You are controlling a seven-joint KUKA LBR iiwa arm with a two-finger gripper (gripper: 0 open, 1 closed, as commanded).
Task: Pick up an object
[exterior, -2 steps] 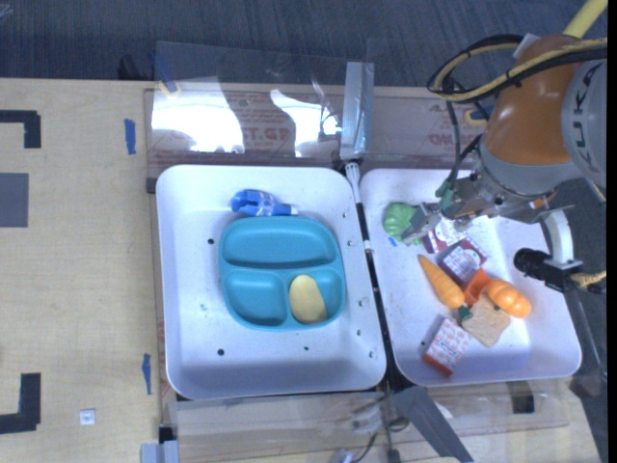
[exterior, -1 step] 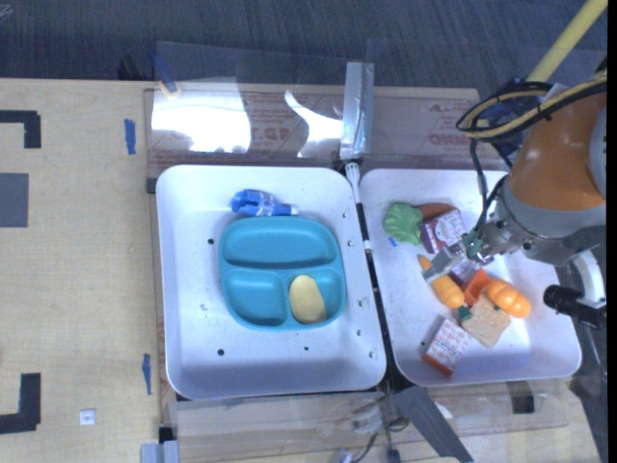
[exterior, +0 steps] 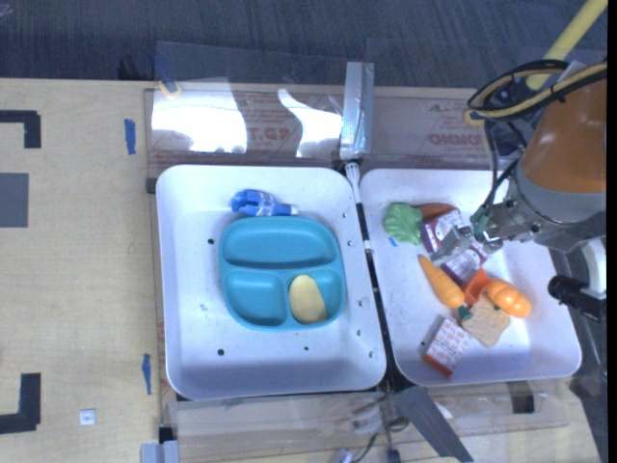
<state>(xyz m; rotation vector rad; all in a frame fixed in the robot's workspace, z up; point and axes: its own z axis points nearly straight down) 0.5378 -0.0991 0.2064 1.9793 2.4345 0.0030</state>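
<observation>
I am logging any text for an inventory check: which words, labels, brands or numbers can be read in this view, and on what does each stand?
None can be read for certain.
Red print on the cardboard strip behind the bins: upside down and blurred, not legible.
Small red and white packet in the right bin: markings too small to read.
Dark wrapper near the pincer: print too blurred to read.
Blue tray: no text seen.
</observation>
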